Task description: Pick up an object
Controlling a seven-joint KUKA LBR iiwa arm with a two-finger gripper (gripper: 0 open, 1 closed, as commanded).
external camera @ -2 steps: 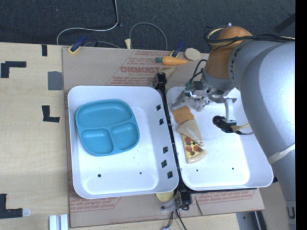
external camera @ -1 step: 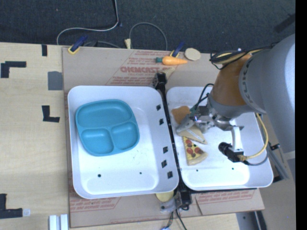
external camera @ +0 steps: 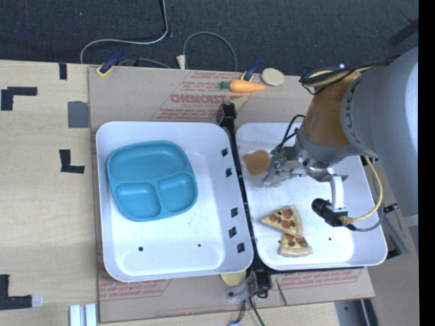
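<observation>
In the right bin (external camera: 360, 250) lie a brown round toy piece (external camera: 256, 161) near the left wall and a pizza slice (external camera: 289, 231) toward the front. My gripper (external camera: 276, 172) is low in the bin, just right of the brown piece and close against it. The grey arm with its orange band (external camera: 333, 117) reaches in from the right and covers the bin's back right part. The pizza slice lies apart from the gripper, further toward the front.
A blue divided plate (external camera: 151, 180) sits in the left bin (external camera: 115, 250). A toy carrot (external camera: 243, 85) and a pale round piece (external camera: 273, 77) lie on the cardboard behind the bins. A black and yellow cable (external camera: 340, 216) hangs beside the arm.
</observation>
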